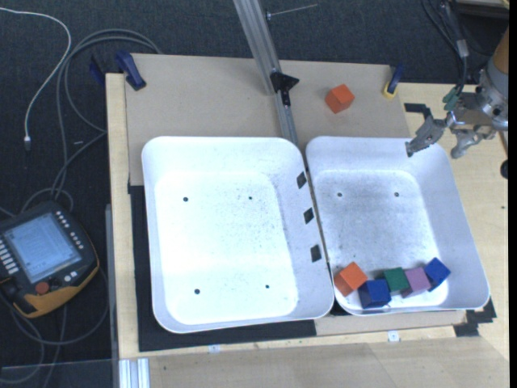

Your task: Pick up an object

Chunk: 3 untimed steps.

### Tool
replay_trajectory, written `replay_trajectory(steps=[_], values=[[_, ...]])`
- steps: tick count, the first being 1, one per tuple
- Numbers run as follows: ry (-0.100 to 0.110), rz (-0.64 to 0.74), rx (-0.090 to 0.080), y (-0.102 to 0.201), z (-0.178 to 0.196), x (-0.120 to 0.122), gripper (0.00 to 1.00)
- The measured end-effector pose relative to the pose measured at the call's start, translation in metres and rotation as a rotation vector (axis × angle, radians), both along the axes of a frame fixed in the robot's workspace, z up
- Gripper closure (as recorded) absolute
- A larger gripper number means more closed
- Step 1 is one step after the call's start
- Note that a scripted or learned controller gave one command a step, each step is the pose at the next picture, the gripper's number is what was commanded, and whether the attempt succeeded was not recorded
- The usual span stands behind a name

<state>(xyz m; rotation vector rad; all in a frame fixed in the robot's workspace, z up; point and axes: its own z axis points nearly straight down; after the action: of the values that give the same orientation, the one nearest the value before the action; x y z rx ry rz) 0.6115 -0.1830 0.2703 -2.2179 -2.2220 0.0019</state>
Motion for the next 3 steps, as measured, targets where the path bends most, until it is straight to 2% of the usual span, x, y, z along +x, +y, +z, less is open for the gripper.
replay_trajectory(steps=[1, 2, 3], values=[[-0.004, 0.002, -0.001, 0.0, 0.012, 0.001, 1.0], [0.01, -0.002, 0.005, 0.039, -0.055, -0.07, 1.0], [0.002, 0.005, 0.005, 0.111, -0.041, -0.121, 1.0]])
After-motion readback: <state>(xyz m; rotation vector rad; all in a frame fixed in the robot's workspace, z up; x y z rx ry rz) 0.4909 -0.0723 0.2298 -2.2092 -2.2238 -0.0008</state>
